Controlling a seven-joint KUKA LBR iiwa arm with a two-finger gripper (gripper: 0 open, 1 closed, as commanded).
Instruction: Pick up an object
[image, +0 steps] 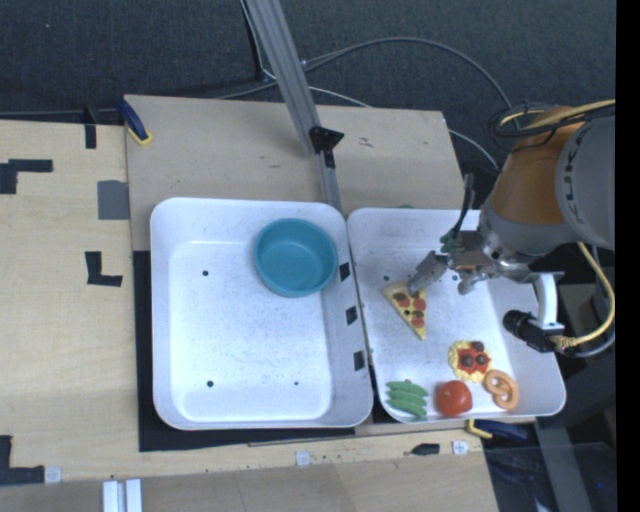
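Note:
My gripper hangs over the middle of the right bin, open, with nothing between its fingers. Its left fingertip ends just above the upper end of a toy pizza slice lying on the bin floor. Further toward the front of the bin are a small round yellow tart with dark toppings, a pretzel, a red tomato and a green pea pod. The grey arm with its orange band comes in from the right.
A blue bowl sits at the back of the left bin. A metal pole slants down to the seam between the bins. Cables run beside the right bin's right edge.

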